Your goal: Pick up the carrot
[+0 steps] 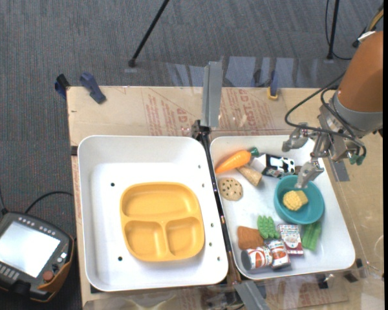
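Note:
The orange carrot [233, 161] with a green top lies at the upper left of the right bin [346, 237], tip pointing at the divider between the bins. My gripper [304, 155] hangs over the bin's upper right, to the right of the carrot and apart from it, just above the teal bowl. Its two fingers [308, 173] stand open with nothing between them.
The right bin also holds a cookie [230, 188], a beige wedge [250, 175], a black-and-white carton [279, 165], a teal bowl [313, 210] with corn [295, 200], bread [249, 237], green pieces, and cans [265, 257]. A yellow divided plate [161, 221] lies in the left bin [97, 173].

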`<control>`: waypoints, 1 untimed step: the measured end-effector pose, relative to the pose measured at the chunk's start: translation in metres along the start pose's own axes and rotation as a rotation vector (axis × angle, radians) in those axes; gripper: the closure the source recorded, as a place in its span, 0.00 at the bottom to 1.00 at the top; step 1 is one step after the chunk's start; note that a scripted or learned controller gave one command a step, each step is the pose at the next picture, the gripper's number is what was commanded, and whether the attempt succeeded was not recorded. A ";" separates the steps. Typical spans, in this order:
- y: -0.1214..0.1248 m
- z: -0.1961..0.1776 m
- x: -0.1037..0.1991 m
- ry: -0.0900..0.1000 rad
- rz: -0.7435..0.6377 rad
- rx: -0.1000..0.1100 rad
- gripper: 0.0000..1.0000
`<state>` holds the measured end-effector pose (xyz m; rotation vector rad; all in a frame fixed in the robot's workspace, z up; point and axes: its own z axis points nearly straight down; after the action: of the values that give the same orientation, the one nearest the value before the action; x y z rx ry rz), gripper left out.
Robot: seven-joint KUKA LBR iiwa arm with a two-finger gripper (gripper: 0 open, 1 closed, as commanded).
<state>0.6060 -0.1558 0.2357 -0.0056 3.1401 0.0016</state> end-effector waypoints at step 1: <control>-0.008 0.090 0.083 0.012 -0.029 -0.003 0.00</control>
<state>0.5230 -0.1637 0.1453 -0.0519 3.1519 0.0071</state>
